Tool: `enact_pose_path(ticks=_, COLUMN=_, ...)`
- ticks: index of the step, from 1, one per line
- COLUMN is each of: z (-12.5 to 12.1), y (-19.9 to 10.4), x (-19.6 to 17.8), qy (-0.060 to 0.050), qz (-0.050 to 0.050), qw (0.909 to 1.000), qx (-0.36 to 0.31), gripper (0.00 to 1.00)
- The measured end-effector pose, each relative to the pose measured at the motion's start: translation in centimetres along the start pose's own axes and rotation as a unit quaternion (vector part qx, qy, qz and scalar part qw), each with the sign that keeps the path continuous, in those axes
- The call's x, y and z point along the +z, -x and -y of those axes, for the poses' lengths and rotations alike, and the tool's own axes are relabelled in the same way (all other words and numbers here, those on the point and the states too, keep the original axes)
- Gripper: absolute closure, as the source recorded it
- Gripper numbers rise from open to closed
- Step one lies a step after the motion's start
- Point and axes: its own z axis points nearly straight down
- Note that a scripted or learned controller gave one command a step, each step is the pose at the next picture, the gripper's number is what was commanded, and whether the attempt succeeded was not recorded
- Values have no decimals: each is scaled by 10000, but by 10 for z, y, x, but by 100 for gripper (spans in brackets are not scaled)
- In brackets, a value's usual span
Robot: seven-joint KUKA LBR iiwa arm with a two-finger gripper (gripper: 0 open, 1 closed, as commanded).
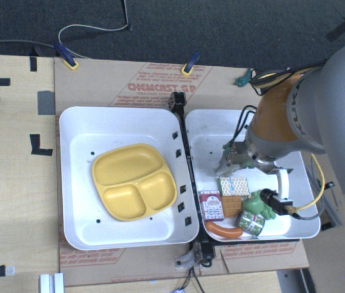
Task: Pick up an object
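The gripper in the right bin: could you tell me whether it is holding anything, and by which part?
Cannot be told: the gripper sits low in the right white bin, just above the small checkered packet.

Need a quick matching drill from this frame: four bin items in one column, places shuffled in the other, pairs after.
Things:
1. yellow divided plate
2. gripper
3. red carton
4. sausage

Places:
A. front edge of the right bin
B. left bin
C. right bin, next to the divider
D. over the right bin's middle

Pairs: 1-B, 2-D, 3-C, 4-A
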Motion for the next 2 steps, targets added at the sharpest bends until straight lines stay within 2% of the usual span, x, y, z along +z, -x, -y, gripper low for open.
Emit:
enact_pose_path(ticks=1, z=25, y=-4, x=-136, qy=-13, qz=-8, qw=10000, qx=-5, gripper=100)
enact_pose_path(ticks=2, z=26, y=-4, x=-135, qy=-22, qz=-10, qw=10000, qx=-5, gripper=0)
